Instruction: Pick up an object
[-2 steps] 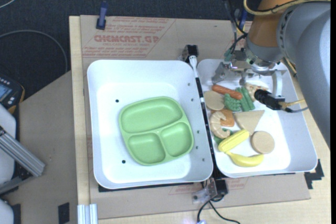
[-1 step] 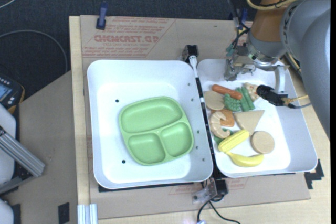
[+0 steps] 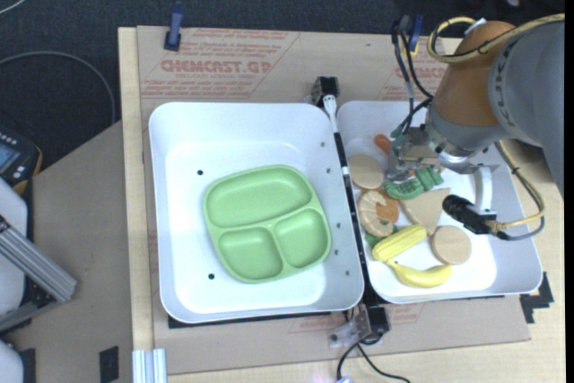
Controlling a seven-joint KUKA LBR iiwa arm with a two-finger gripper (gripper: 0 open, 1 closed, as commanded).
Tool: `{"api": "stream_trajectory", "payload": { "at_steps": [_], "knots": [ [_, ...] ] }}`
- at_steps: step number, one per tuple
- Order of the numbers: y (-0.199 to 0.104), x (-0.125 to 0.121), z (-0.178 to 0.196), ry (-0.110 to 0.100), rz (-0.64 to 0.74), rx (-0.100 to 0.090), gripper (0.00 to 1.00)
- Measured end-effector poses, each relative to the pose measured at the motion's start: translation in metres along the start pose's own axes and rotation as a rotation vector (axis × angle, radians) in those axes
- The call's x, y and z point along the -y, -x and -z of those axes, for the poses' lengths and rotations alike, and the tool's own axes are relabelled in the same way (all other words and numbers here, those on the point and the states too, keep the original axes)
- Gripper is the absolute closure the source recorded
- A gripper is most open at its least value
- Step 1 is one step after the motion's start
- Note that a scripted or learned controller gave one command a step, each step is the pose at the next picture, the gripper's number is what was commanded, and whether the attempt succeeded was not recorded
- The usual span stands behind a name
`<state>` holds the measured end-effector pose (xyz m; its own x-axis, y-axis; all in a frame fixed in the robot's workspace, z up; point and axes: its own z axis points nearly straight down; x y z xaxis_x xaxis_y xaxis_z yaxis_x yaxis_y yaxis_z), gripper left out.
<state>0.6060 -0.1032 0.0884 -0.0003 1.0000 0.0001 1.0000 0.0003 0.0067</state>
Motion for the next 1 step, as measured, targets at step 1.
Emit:
{"api": "stream_trajectory", "payload": {
  "at_steps": [1],
  "knots": [
    [0.0004, 0.0012, 0.0069, -0.005, -0.002, 0.001, 1.0]
  ]
}}
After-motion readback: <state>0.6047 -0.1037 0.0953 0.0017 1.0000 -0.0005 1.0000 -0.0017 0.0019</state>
